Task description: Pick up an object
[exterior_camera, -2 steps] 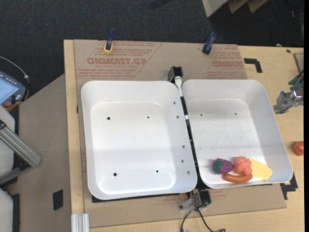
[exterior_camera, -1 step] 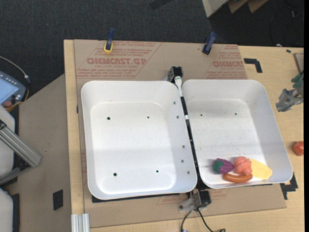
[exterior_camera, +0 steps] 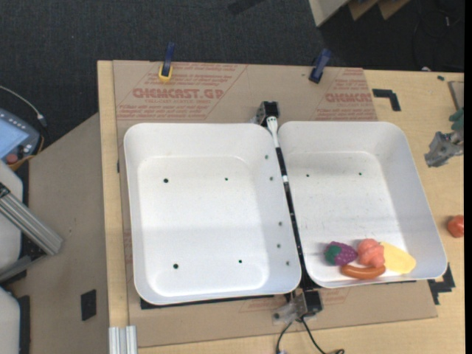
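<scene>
Several small toys lie bunched in the near right corner of the right bin [exterior_camera: 354, 161]. They are a purple lumpy piece [exterior_camera: 341, 253], a pink-orange piece [exterior_camera: 372, 251], a flat yellow piece [exterior_camera: 400, 260] and a curved orange sausage shape [exterior_camera: 361, 271]. The pink-orange piece touches both the purple one and the yellow one. The sausage shape lies just in front of them, against the bin's near wall.
The left bin [exterior_camera: 140, 198] stands beside the right one, with a black strip [exterior_camera: 284, 190] along their shared edge. A grey metal piece [exterior_camera: 442, 147] and a small orange object [exterior_camera: 455, 227] sit on the bench right of the right bin. Blue clamps [exterior_camera: 168, 63] hold the cardboard's far edge.
</scene>
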`<state>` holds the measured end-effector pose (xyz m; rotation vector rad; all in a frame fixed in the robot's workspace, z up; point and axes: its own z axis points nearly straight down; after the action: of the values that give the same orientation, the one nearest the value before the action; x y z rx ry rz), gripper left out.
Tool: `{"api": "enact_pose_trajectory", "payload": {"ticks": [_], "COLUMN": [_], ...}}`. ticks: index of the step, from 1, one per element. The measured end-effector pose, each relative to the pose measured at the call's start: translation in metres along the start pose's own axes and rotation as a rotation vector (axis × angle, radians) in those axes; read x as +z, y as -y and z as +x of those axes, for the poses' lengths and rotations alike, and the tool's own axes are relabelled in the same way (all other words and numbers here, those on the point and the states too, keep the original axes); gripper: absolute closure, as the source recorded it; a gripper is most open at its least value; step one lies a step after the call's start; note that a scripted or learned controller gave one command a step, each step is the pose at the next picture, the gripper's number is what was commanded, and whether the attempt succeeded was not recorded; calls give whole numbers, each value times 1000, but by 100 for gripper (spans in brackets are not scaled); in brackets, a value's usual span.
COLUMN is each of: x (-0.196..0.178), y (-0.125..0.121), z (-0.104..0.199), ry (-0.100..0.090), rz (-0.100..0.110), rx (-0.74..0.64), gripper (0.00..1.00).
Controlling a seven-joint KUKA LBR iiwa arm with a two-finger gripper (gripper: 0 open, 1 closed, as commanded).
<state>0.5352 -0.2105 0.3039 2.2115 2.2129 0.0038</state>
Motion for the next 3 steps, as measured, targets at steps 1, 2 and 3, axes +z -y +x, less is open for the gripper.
{"api": "enact_pose_trajectory", "payload": {"ticks": [1, 2, 3], "x": [-10, 26, 12], "y": [-1, -49, -49], "z": [-1, -13, -13], "ry": [3, -4, -2], "rz": [-3, 8, 3], "rx": [0, -2, -1], "gripper": [100, 100, 100]}}
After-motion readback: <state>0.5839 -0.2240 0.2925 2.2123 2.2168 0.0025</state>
